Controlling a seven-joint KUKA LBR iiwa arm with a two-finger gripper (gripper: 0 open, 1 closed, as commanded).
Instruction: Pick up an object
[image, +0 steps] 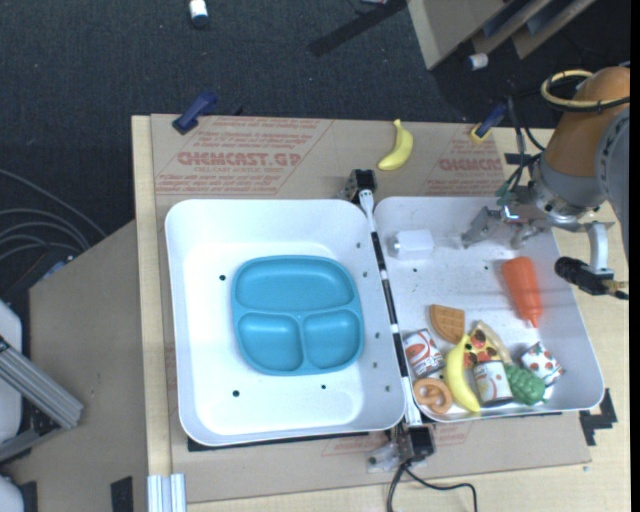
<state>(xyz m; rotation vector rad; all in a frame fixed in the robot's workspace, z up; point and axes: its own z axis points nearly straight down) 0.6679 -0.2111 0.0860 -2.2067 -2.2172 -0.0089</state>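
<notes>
The orange plastic carrot (521, 288) lies in the right white bin (445, 212), its long axis running roughly away from the camera, the narrow tip towards the bin's near rim and the broad end towards the far rim. There is one carrot.

Nearer the camera than the carrot sits a cluster: one yellow plastic banana (459, 375), one tan toast-shaped piece (448, 322), one pretzel-like ring (433, 394), one green leafy toy (527, 384), and small red-and-white cans (422, 352) whose count is hard to tell. One small white block (413, 242) lies well left of the carrot. A second yellow banana (396, 148) rests on the cardboard beyond the bins.

The left white bin (190, 300) holds one blue three-compartment plate (297, 312).

The two-finger metal gripper (503, 224) hangs just beyond the carrot's broad end; its fingers look spread and hold nothing.
</notes>
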